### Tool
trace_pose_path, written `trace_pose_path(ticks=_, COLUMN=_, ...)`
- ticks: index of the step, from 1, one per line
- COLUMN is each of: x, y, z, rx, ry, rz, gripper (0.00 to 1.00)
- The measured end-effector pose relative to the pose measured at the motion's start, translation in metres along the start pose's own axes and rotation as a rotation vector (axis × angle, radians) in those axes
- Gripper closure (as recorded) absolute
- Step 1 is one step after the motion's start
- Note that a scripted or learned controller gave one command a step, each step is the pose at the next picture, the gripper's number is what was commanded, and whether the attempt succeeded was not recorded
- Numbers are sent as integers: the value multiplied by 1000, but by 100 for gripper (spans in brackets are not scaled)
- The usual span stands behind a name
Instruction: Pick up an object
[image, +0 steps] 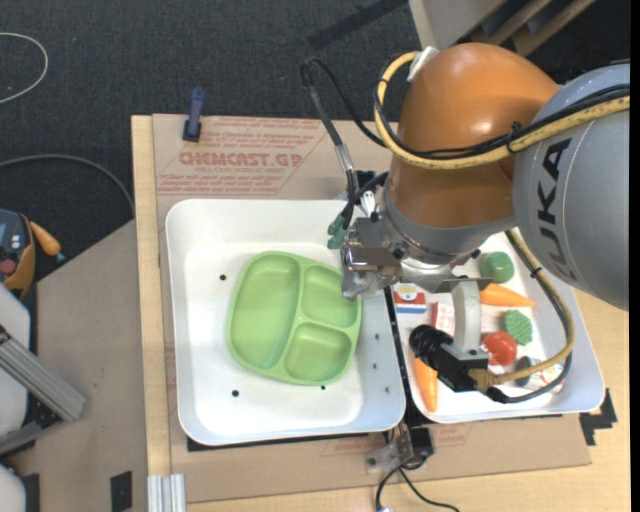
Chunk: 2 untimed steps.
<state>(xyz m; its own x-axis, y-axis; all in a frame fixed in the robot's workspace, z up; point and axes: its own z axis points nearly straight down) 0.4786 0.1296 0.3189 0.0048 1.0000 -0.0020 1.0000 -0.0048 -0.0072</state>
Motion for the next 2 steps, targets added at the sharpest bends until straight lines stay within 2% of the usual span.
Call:
trace_pose_path(ticks=1, x=-37, y=40, z=-205, rx=-29, ry=5, rz=-2, gripper=100)
trace_pose_path(ticks=2, x=-88, y=-2, z=-149, rx=0, ry=1, rz=1, gripper=100)
